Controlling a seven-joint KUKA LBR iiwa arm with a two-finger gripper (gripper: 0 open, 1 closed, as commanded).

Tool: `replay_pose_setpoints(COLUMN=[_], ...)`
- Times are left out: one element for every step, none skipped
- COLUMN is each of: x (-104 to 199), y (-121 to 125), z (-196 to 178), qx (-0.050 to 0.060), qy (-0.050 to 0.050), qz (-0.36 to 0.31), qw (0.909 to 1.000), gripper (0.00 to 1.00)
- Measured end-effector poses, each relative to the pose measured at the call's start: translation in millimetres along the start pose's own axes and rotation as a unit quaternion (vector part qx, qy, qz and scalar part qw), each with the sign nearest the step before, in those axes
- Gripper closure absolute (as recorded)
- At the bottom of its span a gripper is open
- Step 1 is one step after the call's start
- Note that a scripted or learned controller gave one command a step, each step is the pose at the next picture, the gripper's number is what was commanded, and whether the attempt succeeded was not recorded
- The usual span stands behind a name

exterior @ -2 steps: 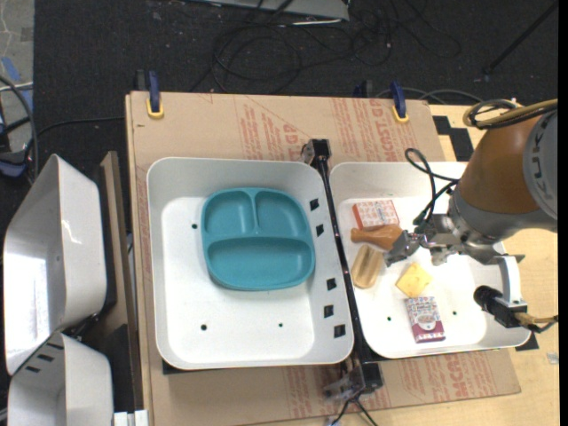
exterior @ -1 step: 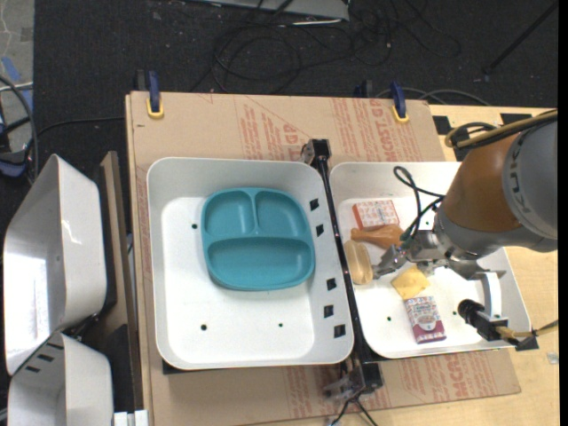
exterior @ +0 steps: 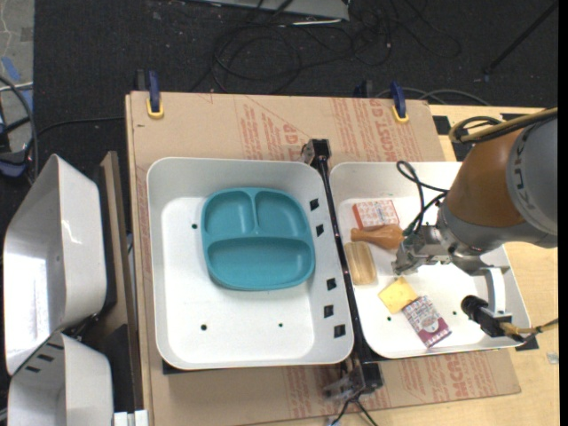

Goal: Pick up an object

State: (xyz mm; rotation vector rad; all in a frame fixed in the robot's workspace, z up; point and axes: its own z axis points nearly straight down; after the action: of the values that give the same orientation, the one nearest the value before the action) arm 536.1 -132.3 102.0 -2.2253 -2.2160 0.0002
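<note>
Two shallow white bins are sitting side by side on a cardboard-covered counter [exterior: 266, 122]. The left bin [exterior: 177, 264] is holding a teal divided plate [exterior: 258, 240], lying flat with its two smaller compartments toward the far edge.

The right bin [exterior: 382, 340] is carrying the small items. A red and white packet [exterior: 374, 212] is lying near the far side, and just in front of it a brown drumstick-shaped toy [exterior: 377, 235] is resting on its side. A tan bread-like piece [exterior: 360, 263] is lying along the left wall of this bin, close to the divider. Nearer the front, a yellow wedge [exterior: 397, 295] is touching a pink and maroon packet [exterior: 426, 320] (its printing is too small to read).

The arm [exterior: 506, 189] is reaching in from the right, its orange band over the right bin. The gripper [exterior: 414, 254] is hanging low between the drumstick toy and the yellow wedge, very near both. Whether its fingers are open or closed cannot be told, since the wrist body is covering them from above, and nothing can be seen between them. A black cable is looping over the bin behind the wrist.
</note>
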Motion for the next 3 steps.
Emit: replay_pose_setpoints(x=[-0.2, 7.4, 1.8], y=[-3.8, 0.6, -4.2], z=[-62.2, -108.4, -168.3], qx=[-0.003, -0.003, -0.004], qy=[-0.001, -0.001, -0.001], qz=[-0.003, -0.004, -0.004], qw=[1.0, 1.0, 1.0], gripper=[1.0, 1.0, 1.0])
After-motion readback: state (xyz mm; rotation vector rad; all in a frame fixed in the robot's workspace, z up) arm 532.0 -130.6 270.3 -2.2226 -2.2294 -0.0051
